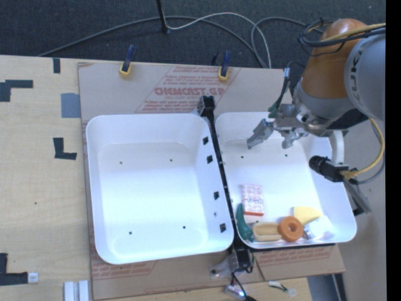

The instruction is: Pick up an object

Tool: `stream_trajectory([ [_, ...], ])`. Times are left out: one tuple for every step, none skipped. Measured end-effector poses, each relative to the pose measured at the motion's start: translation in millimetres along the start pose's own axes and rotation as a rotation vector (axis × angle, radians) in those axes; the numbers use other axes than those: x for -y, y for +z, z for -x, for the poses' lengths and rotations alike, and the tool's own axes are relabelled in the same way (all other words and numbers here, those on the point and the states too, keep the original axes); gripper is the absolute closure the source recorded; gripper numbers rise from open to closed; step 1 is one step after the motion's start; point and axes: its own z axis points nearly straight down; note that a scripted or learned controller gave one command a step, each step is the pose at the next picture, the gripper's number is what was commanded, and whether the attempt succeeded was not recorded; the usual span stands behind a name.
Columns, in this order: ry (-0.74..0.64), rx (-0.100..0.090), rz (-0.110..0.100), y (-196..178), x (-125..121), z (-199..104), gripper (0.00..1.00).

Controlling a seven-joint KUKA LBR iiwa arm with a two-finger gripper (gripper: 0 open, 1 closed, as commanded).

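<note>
My end effector [274,135] hangs wide open, holding nothing, over the right bin's [332,196] far end. I should descend squarely over the donut [291,228] near me.

Orange ring [290,228], tan bun-like piece [266,231], yellow wedge [306,214] — clustered, right bin's [276,168] near edge

Only readable thing is the red print "CHEMCAST G.P." on the brown cardboard sheet [182,91] under the bins, near its far edge. The small red-and-white packet [253,200] in the right bin has printing too, but it's way too tiny to read.
</note>
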Motion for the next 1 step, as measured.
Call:
stream_trajectory([
  [0.000, 0.000, 0.007, -3.8, -1.4, 0.0, 0.00],
])
